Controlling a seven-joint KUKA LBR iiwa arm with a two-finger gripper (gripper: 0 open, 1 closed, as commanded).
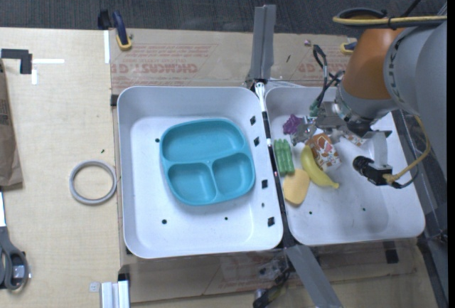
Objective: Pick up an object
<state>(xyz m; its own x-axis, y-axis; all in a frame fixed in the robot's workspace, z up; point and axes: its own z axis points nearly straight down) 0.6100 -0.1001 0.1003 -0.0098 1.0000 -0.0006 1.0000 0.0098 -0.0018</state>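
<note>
The right bin (355,218) holds a small cluster of items at its left side. A purple piece (291,123) lies farthest back, with a green ridged object (284,156) along the bin wall in front of it. A yellow banana (319,171), a pale orange wedge (296,188) and an orange-and-white patterned object (325,151) lie close together. My gripper (317,130) hangs low over this cluster, just above the patterned object and beside the purple piece. The wrist hides its tips.
The left bin (135,221) holds a blue three-compartment plate (207,161). On the wooden bench to the left lie a grey tape ring (93,181) and scissors (11,267). A metal post (263,43) stands behind the join between the bins. Cables (398,175) loop off the wrist.
</note>
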